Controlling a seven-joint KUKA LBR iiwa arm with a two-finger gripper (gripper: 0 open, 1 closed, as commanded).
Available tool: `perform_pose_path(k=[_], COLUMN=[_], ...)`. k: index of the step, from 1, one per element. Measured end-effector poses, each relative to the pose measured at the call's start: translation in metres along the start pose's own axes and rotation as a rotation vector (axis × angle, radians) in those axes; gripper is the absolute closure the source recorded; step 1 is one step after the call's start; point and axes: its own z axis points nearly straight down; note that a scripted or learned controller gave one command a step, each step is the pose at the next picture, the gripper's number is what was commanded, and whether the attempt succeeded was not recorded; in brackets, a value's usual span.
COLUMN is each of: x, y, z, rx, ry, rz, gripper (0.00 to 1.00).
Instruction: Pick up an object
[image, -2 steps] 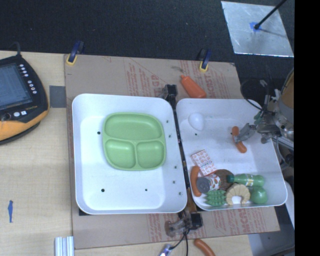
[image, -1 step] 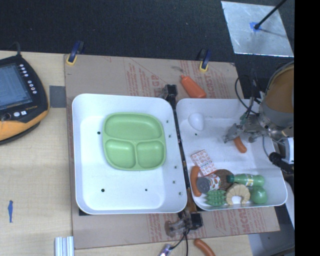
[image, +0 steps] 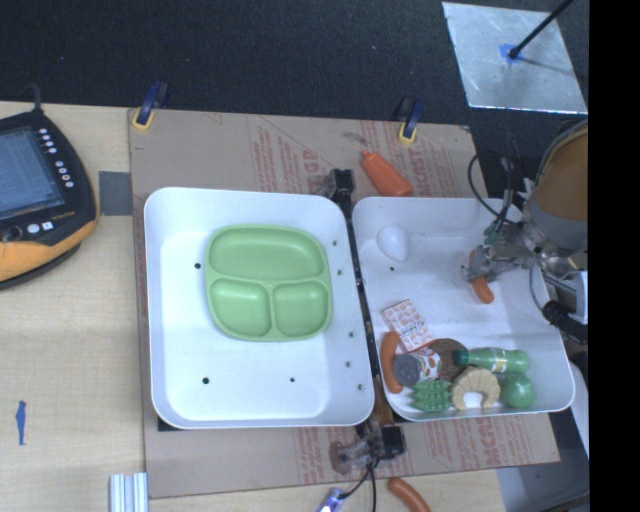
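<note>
My gripper (image: 488, 266) hangs low over the right part of the right bin (image: 440, 268), reaching in from the right. A small orange sausage-shaped piece (image: 484, 291) lies right under its tip, touching or nearly touching it. I cannot see whether that piece is gripped. A white egg (image: 392, 242) lies at the bin's back left. A red-and-white packet (image: 405, 320) sits in the middle. Along the front lie an orange sausage (image: 388, 352), a grey disc (image: 406, 371), a green bottle (image: 495, 359), a green leafy toy (image: 433, 394), a cream toy (image: 475, 388) and a green ball (image: 519, 391).
The left bin (image: 180, 330) holds a green divided plate (image: 268, 281). An orange carrot (image: 385, 174) lies on the cardboard behind the bins, and another orange piece (image: 410, 492) lies in front. A teach pendant (image: 35, 195) rests at far left. Cables hang near the arm (image: 560, 190).
</note>
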Motion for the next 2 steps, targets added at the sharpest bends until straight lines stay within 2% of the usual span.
perform_pose_path(k=[1,2], x=[0.051,0.133], y=[0.041,0.033], z=[0.01,-0.096], rx=[0.002,0.0], ry=[0.003,0.003], rz=[0.004,0.003], gripper=[1.0,1.0])
